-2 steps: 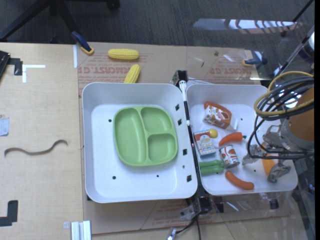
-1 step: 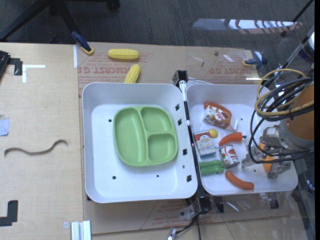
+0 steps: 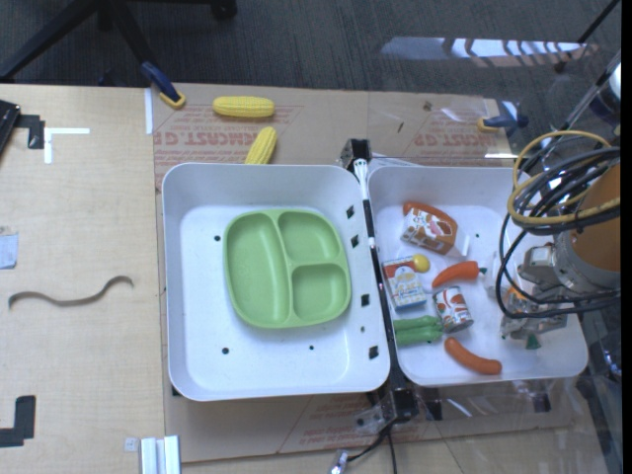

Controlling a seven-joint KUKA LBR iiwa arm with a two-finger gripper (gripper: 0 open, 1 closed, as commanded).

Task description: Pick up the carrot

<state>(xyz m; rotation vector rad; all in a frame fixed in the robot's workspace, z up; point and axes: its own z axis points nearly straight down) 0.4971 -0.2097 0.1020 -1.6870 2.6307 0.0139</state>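
In the camera view, the small orange plastic toy carrot [image 3: 456, 273] is seen lying flat in the right-hand shallow white bin [image 3: 553, 363], between a small printed carton [image 3: 403, 286] and a red-and-white can [image 3: 452, 310]. It is judged light, stiff and somewhat slick; a grasp across its thicker middle is advised. The gripper [image 3: 528, 332] is placed near the bin's right wall, apart from the carrot; whether it is spread or closed cannot be told. Brown cardboard [image 3: 326, 126] covers the bench, above grey carpet [image 3: 326, 38].
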